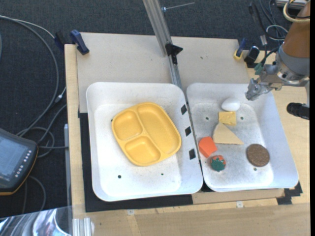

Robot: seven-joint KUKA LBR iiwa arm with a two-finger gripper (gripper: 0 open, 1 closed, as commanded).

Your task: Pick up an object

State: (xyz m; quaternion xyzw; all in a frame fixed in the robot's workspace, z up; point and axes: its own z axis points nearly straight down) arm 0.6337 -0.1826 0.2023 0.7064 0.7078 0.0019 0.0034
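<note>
The hand [252, 93] hangs over the far right corner of the right bin [280, 146], and from here I cannot tell how it is set; nothing shows in its grip. Just beside it, down and to the left, a small white oval object [230, 104] lies on the bin floor. Next to that sits a yellow block [227, 118], and touching the block's near side is a tan wedge [226, 134]. An orange block [207, 146] lies left of the wedge near the bin's left wall, with a little red and green object [218, 162] just in front of it. A round brown disc [257, 155] rests apart on the right. In the left bin [98, 181] a yellow divided plate [145, 133] with three compartments lies tilted. Both bins stand side by side on the pale worktop [128, 58]
</note>
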